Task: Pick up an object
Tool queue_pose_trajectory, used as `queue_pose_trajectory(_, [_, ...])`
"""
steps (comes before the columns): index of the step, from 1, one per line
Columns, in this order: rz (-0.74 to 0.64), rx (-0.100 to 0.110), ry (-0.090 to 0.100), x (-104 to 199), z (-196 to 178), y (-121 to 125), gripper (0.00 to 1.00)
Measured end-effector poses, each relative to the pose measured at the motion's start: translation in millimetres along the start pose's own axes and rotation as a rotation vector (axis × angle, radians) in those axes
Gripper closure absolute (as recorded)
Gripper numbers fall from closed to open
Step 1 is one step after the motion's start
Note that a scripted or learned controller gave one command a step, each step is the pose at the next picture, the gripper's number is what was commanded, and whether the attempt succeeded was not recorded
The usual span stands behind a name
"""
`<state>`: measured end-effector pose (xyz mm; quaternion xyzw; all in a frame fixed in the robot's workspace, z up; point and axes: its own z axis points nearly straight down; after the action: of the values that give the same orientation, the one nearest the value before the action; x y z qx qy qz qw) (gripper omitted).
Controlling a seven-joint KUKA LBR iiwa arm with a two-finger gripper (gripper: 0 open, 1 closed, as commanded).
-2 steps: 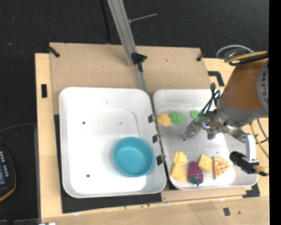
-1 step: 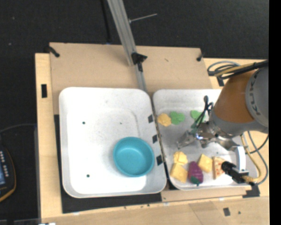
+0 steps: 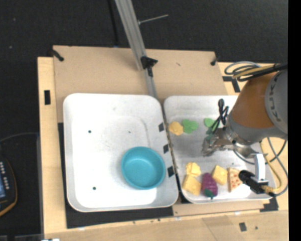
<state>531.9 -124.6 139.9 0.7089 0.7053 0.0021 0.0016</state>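
My gripper point(image 3: 209, 147) hangs low in the middle of the right bin point(image 3: 190, 107), below the arm's orange band. Nothing shows between its fingers. Around it lie small toy foods: a yellow piece point(image 3: 176, 128) and a green piece point(image 3: 189, 126) to its upper left, another green piece point(image 3: 209, 122) just above it. Along the bin's front sit two yellow chunks point(image 3: 192, 177), a purple grape bunch point(image 3: 209, 184), a yellow cheese wedge point(image 3: 219, 174) and a pizza slice point(image 3: 234, 179).
A blue bowl point(image 3: 142, 167) sits in the left bin point(image 3: 90, 134) near its front right corner. A metal pole point(image 3: 135, 39) slants up from between the bins. Cables run along the bench's right side.
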Motion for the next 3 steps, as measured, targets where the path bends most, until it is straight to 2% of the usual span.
queue_pose_trajectory(2, [-0.007,0.002,-0.002,-1,-94,6,1.00])
queue_pose_trajectory(3, [-0.008,0.003,0.000,49,-104,18,1.00])
